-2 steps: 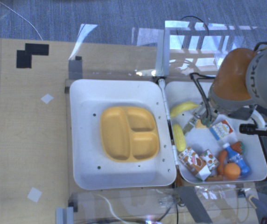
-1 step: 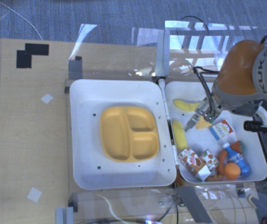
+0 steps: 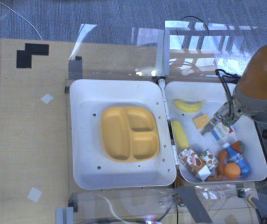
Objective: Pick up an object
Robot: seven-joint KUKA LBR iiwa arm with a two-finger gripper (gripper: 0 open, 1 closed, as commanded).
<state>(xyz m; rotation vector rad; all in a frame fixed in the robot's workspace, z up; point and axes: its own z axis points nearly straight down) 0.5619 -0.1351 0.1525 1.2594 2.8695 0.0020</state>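
Yellow corn cob lies lengthwise, near-to-far.

No legible text anywhere. Printed surfaces present, all too small or blurred to read:

- two small cartons near the front edge of the right bin: red/white/brown print, looks like picture graphics, no letters resolvable.
- blue bottle at the right bin's front right corner: white label patch, nothing readable.
- small white-and-blue packet near the right bin's right edge, just beside the gripper: blue marks only, no characters.
- black block shapes on the bench's far left corner: plain solid marks, not letters or numbers.

No brand names, digits or signs on the bins, yellow tray or arm.
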